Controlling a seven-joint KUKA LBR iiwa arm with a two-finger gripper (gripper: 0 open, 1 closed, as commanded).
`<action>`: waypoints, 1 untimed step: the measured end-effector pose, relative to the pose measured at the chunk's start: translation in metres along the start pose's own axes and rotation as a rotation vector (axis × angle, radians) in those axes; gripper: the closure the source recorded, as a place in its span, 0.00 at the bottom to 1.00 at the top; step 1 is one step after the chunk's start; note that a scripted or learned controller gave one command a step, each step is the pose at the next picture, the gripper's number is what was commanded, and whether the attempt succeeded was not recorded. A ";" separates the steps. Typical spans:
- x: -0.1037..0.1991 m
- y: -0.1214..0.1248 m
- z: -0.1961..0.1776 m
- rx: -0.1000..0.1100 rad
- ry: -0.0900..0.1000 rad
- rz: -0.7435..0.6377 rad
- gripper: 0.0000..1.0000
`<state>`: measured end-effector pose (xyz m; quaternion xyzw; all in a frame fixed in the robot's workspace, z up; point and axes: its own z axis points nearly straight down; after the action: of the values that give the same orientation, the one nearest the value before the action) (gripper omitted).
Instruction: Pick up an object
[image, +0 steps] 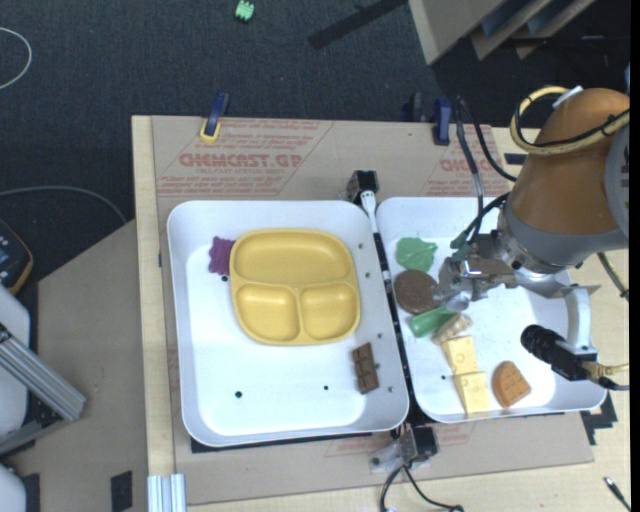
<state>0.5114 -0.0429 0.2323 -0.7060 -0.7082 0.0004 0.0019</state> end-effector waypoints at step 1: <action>-0.016 -0.009 0.012 0.001 -0.001 0.005 1.00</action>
<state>0.5028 -0.0592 0.2205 -0.7078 -0.7064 0.0012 0.0017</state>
